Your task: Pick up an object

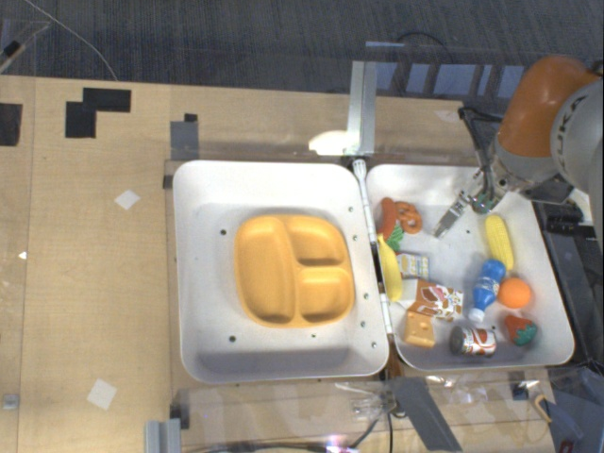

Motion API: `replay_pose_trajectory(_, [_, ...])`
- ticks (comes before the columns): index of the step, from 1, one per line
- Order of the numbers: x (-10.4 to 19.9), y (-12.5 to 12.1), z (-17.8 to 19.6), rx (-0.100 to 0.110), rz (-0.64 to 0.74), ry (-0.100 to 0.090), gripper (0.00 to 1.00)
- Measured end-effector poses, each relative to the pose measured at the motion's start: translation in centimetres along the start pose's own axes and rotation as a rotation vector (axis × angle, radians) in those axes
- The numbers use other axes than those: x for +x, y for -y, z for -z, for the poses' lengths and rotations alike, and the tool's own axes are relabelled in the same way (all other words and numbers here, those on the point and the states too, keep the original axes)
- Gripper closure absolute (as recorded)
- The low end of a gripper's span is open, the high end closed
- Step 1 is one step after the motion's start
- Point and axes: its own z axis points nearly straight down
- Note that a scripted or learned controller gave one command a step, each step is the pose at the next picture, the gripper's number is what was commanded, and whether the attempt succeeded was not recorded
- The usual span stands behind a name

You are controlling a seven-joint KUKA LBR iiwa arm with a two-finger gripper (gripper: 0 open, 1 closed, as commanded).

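The right bin (429,185) holds several small items. Among them are a brown pretzel toy (398,217), a yellow corn cob (498,240), a blue bottle (486,286), an orange (515,293) and a banana (389,272). My gripper (462,210) hangs over the bin's upper middle, between the pretzel toy and the corn cob, above bare bin floor. A slim grey finger (445,222) points down-left toward the pretzel toy. I see nothing held at its tip.
A yellow divided tray (293,270) lies in the left bin (203,206). Along the right bin's front lie a can (474,342), a red strawberry toy (520,329), an orange block (420,329), a snack packet (439,300) and a small box (412,266). A metal post (362,102) stands behind the bins.
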Motion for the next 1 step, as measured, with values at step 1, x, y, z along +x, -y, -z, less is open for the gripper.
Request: replay_pose_trajectory(1, [2.29,0.46,-0.04,-0.024,-0.165,0.006,0.0])
